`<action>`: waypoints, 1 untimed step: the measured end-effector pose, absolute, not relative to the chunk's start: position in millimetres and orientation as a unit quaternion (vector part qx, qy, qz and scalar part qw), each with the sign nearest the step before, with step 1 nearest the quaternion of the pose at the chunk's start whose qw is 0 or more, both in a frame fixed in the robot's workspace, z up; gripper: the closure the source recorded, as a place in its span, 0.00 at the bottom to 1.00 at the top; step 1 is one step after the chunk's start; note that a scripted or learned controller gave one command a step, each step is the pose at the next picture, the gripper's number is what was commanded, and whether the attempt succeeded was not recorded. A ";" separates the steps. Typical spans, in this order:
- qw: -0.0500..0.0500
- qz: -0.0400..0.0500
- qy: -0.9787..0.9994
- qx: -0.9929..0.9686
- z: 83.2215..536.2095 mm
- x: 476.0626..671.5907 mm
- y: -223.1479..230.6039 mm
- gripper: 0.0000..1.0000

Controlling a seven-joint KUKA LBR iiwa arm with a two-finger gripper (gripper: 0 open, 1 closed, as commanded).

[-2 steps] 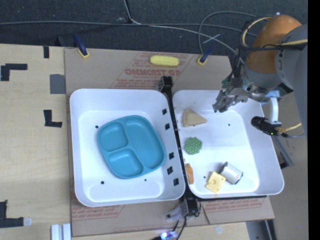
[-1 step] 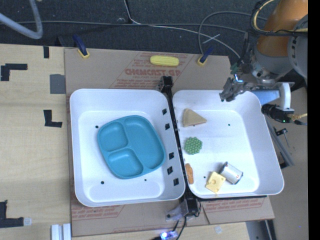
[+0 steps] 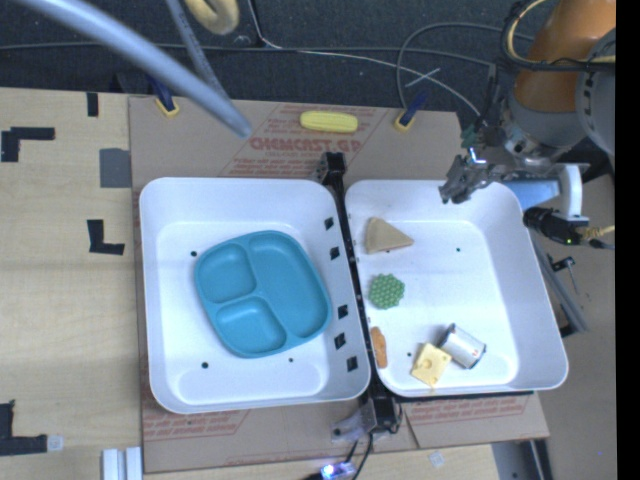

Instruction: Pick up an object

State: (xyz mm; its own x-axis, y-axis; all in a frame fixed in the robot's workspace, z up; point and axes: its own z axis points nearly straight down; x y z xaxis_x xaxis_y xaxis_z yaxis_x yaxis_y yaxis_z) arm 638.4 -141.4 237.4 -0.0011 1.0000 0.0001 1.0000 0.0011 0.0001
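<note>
The right bin (image 3: 500,230) holds a tan wedge (image 3: 385,236), a green bumpy ball (image 3: 386,290), a small orange piece (image 3: 379,346), a yellow block (image 3: 431,364) and a silver can (image 3: 463,347) lying against that block. My gripper (image 3: 458,188) hangs over the bin's far right corner, well away from all of these. Nothing is between its dark fingers.
A blue three-compartment plate (image 3: 262,292) lies in the left bin (image 3: 165,268). A yellow banana-shaped item (image 3: 328,122) rests on the cardboard behind the bins. Cables loop behind the arm at the upper right. A grey pole crosses the upper left.
</note>
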 end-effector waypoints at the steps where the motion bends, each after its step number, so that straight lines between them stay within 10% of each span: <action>1: 0.001 0.000 -0.709 -0.705 235.8 629.1 -79.9 1.00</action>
